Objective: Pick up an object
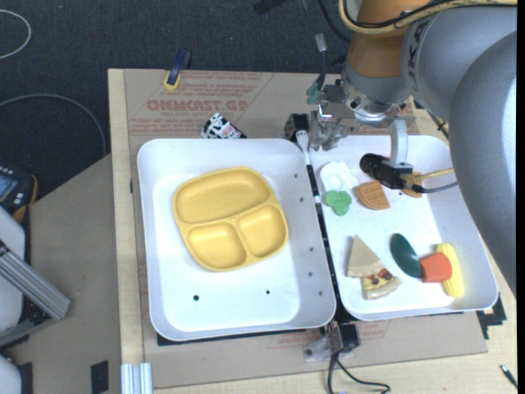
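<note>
— Two bins (156,220) w/ us; gripper (328,134) sits over the right bin's (472,245) far left corner. Open or shut?
— We can't tell, it's too cluttered. Nothing seen between the fingers.
— Objs?
— Right bin: glossy green blob (337,202), tan cookie (372,195), pizza wedge (367,267), dark green oval (404,254), orange block (437,267). Left bin: smooth yellow 3-part tray (230,217).
— Arm?
— Grey, orange band (394,2), we see it reaching in from the right, wrist pointing down.

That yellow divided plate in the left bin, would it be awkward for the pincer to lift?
Probably. The yellow divided plate looks like rigid moulded plastic, so it should stay stiff, not flop. It lies flat and wide on the left bin, so it likely won't roll. Its glossy surface hints it may slip, and a grip on one rim would probably tilt it.
</note>
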`<state>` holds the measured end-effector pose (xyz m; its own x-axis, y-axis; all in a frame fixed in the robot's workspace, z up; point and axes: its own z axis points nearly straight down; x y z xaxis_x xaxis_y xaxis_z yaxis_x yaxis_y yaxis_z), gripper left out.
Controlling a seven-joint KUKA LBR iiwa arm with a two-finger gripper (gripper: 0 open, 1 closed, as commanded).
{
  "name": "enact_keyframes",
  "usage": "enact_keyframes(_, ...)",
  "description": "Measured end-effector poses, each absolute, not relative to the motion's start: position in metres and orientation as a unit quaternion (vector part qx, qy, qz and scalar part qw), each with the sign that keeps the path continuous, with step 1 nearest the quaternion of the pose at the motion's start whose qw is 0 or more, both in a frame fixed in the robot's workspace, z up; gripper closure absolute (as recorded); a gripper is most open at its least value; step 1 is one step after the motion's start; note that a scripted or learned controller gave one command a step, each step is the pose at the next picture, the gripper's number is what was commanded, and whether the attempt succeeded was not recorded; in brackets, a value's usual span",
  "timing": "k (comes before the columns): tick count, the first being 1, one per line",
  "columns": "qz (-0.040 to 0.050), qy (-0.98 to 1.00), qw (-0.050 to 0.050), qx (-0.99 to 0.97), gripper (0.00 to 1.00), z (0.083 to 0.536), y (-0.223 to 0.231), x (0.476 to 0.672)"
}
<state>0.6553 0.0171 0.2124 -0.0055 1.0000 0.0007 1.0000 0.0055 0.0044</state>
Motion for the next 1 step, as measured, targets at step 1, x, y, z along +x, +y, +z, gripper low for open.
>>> enact_keyframes(1, 0.0013, 0.707, 0.002, 0.707, 1.00, 0.2177, 0.0194, 0.6603)
